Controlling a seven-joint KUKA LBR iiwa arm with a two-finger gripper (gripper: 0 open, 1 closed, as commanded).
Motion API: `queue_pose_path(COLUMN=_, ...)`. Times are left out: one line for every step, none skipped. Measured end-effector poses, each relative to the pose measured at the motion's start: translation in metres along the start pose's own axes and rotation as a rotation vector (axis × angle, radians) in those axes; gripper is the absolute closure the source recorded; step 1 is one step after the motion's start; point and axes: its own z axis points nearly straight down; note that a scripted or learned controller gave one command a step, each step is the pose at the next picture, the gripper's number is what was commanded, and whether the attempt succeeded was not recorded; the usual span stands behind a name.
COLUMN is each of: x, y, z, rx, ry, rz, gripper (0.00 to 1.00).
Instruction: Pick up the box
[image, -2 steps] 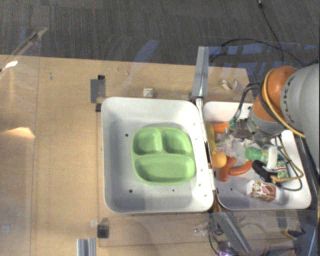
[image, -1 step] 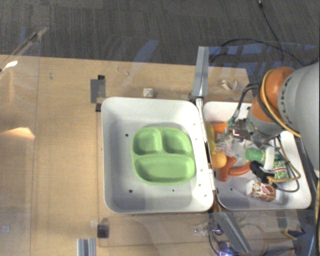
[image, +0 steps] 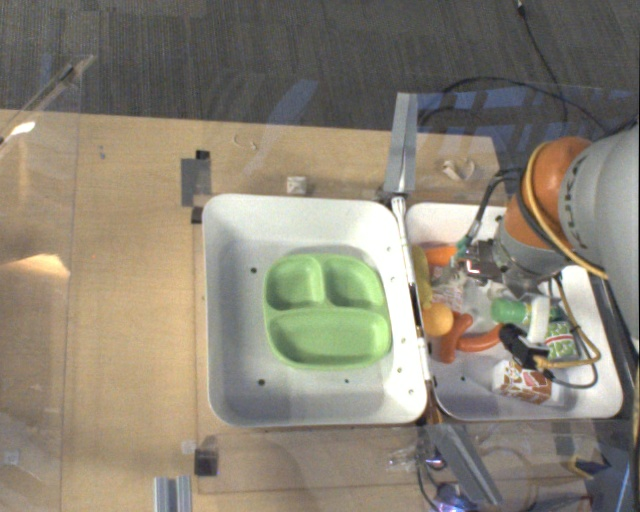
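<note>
The camera view looks down on two white bins side by side: the left bin (image: 230, 300) carries a green tray (image: 325, 310) with three compartments, and the right bin (image: 600, 400) holds the clutter. The arm (image: 590, 200) reaches in from the right and hangs over the right bin, its orange band above the wrist, and its gripper (image: 478, 262) sits low among the objects near that bin's upper left part. Whether the gripper is apart or together cannot be told here, since the wrist and cables hide it. The box (image: 525, 383), a small white carton with red print, lies flat on the bin floor near the front edge, tilted a little, below and to the right of the gripper and apart from it. Nothing shows between the gripper and the box but a dark cable end and the bin floor. Beside the gripper lie an orange ball (image: 437, 320), a red sausage-shaped piece (image: 470, 340) and a green bottle (image: 512, 311). Judged from this, the pick is not yet done: the box rests in the bin untouched, and the approach, the grasp and the lift are all left.
</note>
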Motion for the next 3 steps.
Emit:
queue_pose_path(x=0.006, y=0.003, z=-0.012, rx=-0.002, ry=0.011, rz=-0.007, gripper=1.00)
queue_pose_path(x=0.006, y=0.003, z=-0.012, rx=-0.001, ry=0.011, rz=-0.007, gripper=0.00)
queue_pose_path(x=0.007, y=-0.024, z=-0.004, rx=-0.008, ry=0.009, rz=0.065, gripper=0.00)
